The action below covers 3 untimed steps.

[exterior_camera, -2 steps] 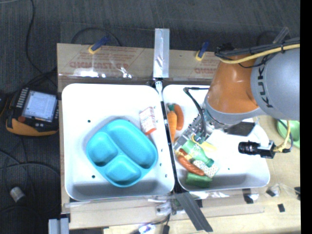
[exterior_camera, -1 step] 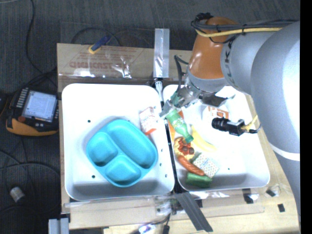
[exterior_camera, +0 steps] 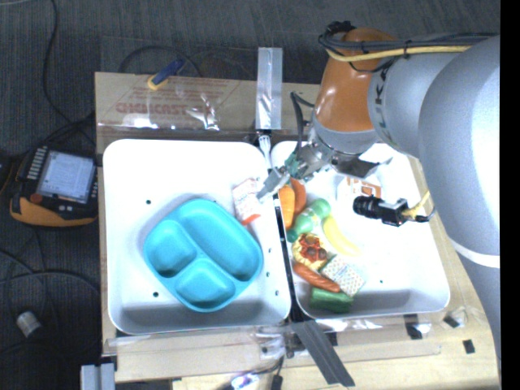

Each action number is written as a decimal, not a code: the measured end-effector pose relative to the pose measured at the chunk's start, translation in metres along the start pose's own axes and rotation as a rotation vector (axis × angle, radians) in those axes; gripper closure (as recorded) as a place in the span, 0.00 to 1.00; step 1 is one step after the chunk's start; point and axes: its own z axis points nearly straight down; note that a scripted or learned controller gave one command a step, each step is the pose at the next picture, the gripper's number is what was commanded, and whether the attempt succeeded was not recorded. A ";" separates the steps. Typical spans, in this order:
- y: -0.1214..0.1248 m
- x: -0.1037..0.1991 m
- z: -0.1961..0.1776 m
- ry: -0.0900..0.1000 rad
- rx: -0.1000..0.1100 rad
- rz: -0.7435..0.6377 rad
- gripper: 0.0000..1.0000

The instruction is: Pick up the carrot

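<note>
The carrot point(exterior_camera: 289, 207) is orange and lies lengthwise at the left edge of the right bin point(exterior_camera: 406, 275), against the divider between the bins. My gripper point(exterior_camera: 277, 180) hangs over the carrot's upper end, slanted down toward the left, right at the divider. Its tip overlaps the top of the carrot in the camera view. I cannot make out whether it touches the carrot. A second orange-red piece point(exterior_camera: 316, 279) lies lower in the same bin.
Beside the carrot sit a green vegetable point(exterior_camera: 311, 215), a banana point(exterior_camera: 337, 236), a pizza slice point(exterior_camera: 312, 250), a checked packet point(exterior_camera: 347, 276) and a green item point(exterior_camera: 329, 298). The left bin point(exterior_camera: 130, 169) holds a blue divided tray point(exterior_camera: 201, 253) and a red-and-white packet point(exterior_camera: 246, 202).
</note>
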 end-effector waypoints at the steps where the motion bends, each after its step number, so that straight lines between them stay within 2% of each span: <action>1: 0.006 -0.041 0.035 0.016 -0.025 0.002 0.00; 2: 0.015 -0.022 0.026 0.042 -0.024 -0.021 1.00; 3: -0.038 -0.022 0.000 0.003 -0.004 -0.376 1.00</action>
